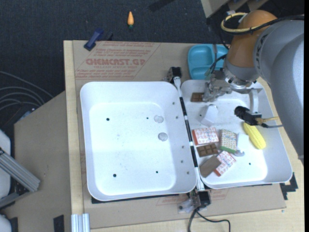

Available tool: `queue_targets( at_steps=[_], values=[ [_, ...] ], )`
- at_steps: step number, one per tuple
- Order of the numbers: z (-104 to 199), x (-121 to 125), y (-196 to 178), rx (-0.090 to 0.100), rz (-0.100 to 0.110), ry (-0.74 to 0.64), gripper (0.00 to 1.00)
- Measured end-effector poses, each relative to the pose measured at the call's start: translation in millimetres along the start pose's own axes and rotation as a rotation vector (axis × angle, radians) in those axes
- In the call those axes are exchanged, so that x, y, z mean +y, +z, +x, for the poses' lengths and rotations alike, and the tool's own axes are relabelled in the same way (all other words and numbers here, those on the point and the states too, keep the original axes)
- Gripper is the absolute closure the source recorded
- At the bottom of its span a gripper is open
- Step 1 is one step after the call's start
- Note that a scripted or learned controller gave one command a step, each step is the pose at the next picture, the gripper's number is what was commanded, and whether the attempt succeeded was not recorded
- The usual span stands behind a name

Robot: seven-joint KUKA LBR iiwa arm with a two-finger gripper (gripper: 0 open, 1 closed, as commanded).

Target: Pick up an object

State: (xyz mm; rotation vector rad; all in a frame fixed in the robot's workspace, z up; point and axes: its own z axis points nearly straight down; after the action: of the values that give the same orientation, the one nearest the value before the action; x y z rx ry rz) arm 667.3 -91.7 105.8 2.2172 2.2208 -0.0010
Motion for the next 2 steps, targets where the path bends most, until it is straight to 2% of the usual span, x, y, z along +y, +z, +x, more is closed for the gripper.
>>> queue_targets(
  at_steps=[1,2],
  values=[
    [0,0,0,0.0,0.001,0.0,0.0],
    [0,1,-10,-0.001,-0.003,0.0,1.0]
  ],
)
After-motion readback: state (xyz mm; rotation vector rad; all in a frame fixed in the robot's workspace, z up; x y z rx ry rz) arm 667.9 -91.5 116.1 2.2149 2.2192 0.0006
